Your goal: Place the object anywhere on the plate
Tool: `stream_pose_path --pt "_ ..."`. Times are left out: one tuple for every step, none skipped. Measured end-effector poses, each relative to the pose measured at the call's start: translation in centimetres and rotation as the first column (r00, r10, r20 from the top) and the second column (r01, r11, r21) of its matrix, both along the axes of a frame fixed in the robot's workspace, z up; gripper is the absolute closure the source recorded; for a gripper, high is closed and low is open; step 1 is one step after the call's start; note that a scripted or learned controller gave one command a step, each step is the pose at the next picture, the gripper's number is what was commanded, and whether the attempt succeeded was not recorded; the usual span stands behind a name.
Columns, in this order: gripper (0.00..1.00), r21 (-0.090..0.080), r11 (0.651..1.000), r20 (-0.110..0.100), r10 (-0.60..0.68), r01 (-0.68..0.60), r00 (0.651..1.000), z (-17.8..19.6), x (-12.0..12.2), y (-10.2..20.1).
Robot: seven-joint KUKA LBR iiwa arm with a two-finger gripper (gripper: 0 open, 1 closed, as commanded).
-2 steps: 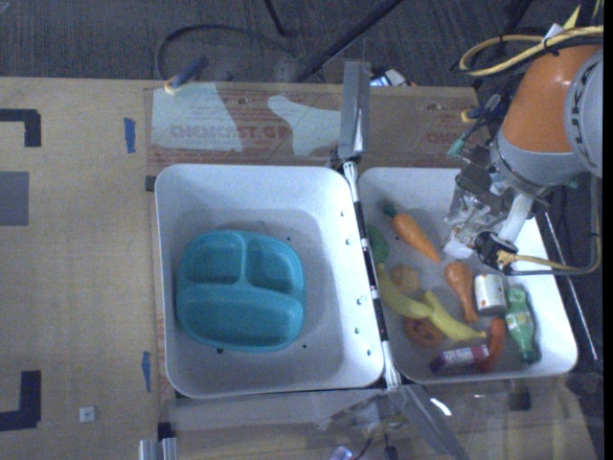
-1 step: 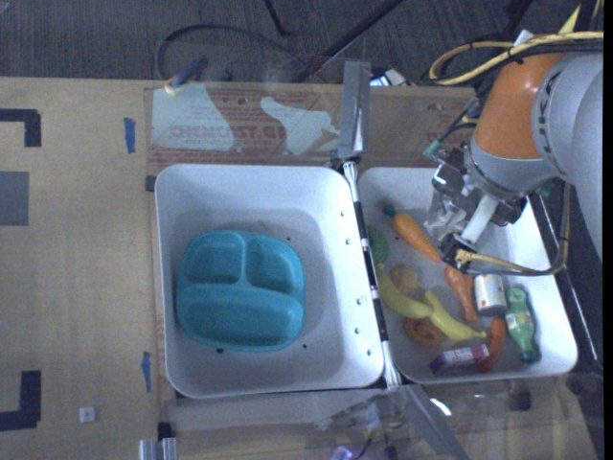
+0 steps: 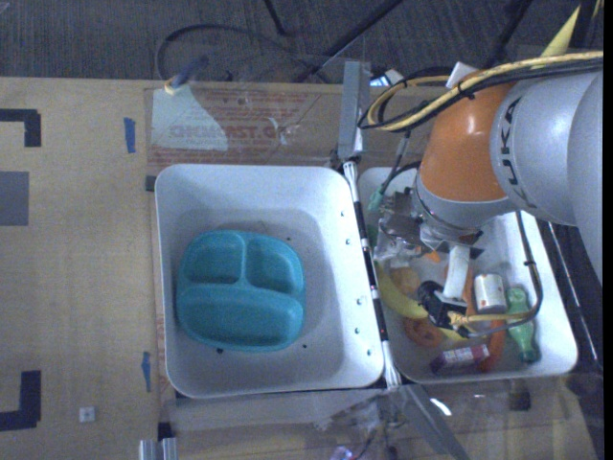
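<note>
Spanning a tan bench (image 3: 77, 257), two white bins (image 3: 259, 185) sit beneath dark carpet (image 3: 144, 8)

The plate (image 3: 240, 290) is teal blue. Both bins (image 3: 259, 195) are white. The arm (image 3: 551, 147) is grey, with a shiny orange band (image 3: 465, 156). Yellow and black cables (image 3: 479, 75) loop over it. The bench (image 3: 72, 286) is light brown wood, with black marks (image 3: 24, 127) and small bits of blue tape (image 3: 129, 134). In the right bin (image 3: 551, 353) there is a yellow banana (image 3: 402, 300), a green bottle (image 3: 522, 333), an orange thing (image 3: 419, 332) and a small white box (image 3: 489, 292). The floor (image 3: 115, 17) is dark grey.
</note>
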State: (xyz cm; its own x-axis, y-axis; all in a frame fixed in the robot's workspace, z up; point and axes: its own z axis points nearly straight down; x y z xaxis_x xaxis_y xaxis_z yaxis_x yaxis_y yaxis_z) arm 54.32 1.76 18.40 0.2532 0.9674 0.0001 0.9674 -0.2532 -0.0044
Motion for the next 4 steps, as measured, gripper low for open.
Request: stream_pose_path --pt "1.00 -0.001 0.997 0.004 0.072 -0.072 0.997 3.8 -3.2 6.8" --pt "1.00 -0.001 0.969 0.004 0.247 -0.247 0.969 -0.3 5.1 13.4" --pt "1.00 0.001 0.819 0.001 0.574 -0.574 0.819 1.4 -3.7 18.6" --pt "1.00 0.001 0.741 0.001 0.672 -0.672 0.741 2.6 -6.4 19.7"
